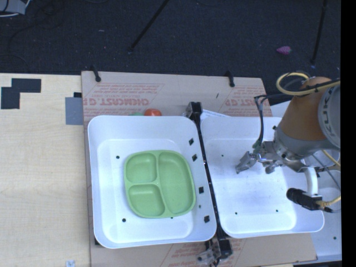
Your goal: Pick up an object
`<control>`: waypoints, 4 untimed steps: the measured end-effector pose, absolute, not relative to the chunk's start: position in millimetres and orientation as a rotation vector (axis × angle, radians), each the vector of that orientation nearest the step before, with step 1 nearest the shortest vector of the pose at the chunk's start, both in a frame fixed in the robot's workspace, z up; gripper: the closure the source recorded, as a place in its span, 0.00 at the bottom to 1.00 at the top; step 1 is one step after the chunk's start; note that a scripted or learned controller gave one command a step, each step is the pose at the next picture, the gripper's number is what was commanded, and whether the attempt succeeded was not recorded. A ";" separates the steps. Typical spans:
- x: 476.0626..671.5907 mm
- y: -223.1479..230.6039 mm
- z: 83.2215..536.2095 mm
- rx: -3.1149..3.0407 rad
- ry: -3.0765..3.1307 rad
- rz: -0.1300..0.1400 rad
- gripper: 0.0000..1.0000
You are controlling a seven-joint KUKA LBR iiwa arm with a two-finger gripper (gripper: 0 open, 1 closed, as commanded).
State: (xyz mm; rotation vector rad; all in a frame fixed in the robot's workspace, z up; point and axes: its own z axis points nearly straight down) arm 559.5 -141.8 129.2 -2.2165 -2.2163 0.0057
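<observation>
Poised low over the right bin (261, 227), the pincer (257, 163) spreads its fingers around nothing, while the green divided plate (159, 183), its long axis running roughly front to back, lies flat in the left bin (103, 149), well apart to camera-left.

Bench (39, 171): pale wood surface, dark rectangular marks at upper left of frame. A printed cardboard sheet (167, 93) lies flat on it at centre, and both white bins (105, 149) sit side by side on that sheet.
</observation>
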 end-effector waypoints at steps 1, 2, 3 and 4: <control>559.2 -140.6 85.5 -2.221 -2.218 0.003 0.00; 559.7 -141.8 98.2 -2.225 -2.214 0.001 1.00; 567.9 -135.5 150.8 -2.221 -2.223 -0.001 1.00; 565.4 -127.1 207.3 -2.220 -2.224 -0.001 1.00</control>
